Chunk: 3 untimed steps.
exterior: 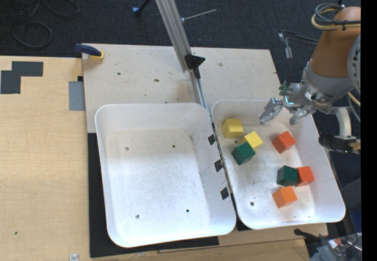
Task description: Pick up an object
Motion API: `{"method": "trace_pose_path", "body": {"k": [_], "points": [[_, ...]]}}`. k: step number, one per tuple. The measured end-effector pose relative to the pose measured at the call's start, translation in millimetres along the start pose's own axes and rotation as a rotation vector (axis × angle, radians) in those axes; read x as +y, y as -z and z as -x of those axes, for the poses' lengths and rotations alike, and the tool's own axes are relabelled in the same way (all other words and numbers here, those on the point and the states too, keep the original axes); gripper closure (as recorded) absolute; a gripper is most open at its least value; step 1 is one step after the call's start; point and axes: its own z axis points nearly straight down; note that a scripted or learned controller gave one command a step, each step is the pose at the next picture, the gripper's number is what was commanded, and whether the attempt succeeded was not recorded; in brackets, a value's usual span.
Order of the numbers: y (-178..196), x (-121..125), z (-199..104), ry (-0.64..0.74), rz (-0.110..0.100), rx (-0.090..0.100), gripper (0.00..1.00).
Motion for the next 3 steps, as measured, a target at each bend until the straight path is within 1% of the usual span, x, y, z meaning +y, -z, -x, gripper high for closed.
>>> {"method": "trace_pose_path", "body": {"k": [1,2,3], "points": [[3,1,0,0.002,0.005,-0.001,0.00],[-41,3,0,0.000,0.001,-0.001,0.00],[-90,14,3,0.000,0.017,0.004,0.00]]}}
